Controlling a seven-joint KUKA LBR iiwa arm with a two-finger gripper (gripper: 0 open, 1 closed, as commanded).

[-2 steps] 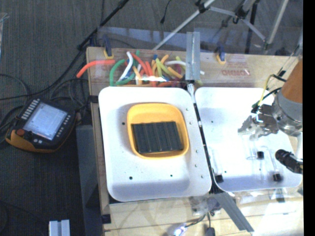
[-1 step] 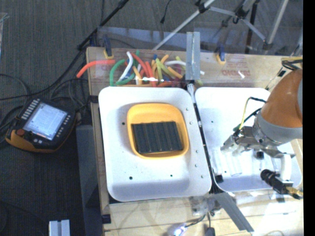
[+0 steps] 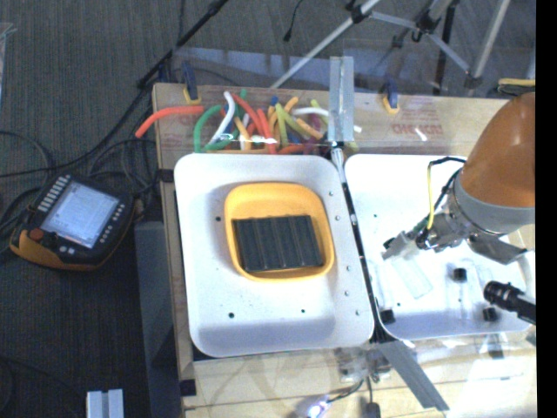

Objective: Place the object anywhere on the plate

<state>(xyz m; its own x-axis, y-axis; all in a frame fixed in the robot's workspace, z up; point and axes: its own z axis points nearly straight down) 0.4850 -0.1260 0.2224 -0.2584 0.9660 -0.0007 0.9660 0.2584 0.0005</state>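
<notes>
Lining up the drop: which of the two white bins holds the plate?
The left bin: the yellow plate with its dark ridged insert lies there; the arm's tool is over the right bin.

The arm (image 3: 509, 159) ran off the right edge, and its orange band hid the far corner of the right bin (image 3: 392, 181) behind the gripper (image 3: 402, 244). The fingers there were too small and pale to read. Just below them lay something clear (image 3: 416, 279), its shape blurred against the white floor.

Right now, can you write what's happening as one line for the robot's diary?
hand: over right bin | plate: yellow, in left bin | on plate: dark ridged block | hand-to-plate: apart
</notes>
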